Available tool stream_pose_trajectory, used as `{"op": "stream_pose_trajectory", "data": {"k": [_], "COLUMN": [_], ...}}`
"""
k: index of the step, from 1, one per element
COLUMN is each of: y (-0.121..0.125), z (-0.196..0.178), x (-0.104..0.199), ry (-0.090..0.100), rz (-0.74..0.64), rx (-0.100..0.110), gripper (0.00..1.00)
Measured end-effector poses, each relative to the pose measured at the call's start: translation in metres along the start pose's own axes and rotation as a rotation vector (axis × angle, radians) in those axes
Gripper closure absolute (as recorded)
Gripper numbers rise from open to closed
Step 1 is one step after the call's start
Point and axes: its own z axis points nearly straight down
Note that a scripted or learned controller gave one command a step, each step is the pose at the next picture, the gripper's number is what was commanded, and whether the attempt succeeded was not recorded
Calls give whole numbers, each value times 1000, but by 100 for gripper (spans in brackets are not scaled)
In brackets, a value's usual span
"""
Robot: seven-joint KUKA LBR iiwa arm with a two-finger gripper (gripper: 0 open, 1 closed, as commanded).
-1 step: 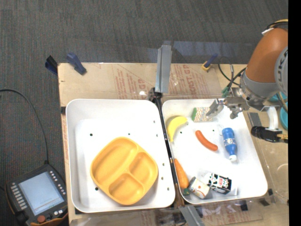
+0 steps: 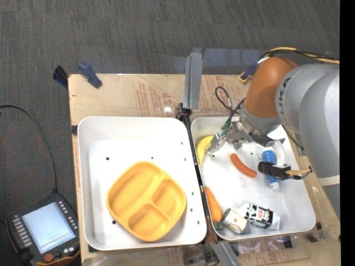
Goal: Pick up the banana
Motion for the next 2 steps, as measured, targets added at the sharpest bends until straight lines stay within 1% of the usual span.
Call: {"op": "stream_pose_trajectory", "data": {"k": [1, 2], "y": [1, 1], "z": [0, 0], "x": [5, 7], "ry": [0, 1], "rz": [-88, -276], "rx": [1, 1], "gripper": [0, 0]}}
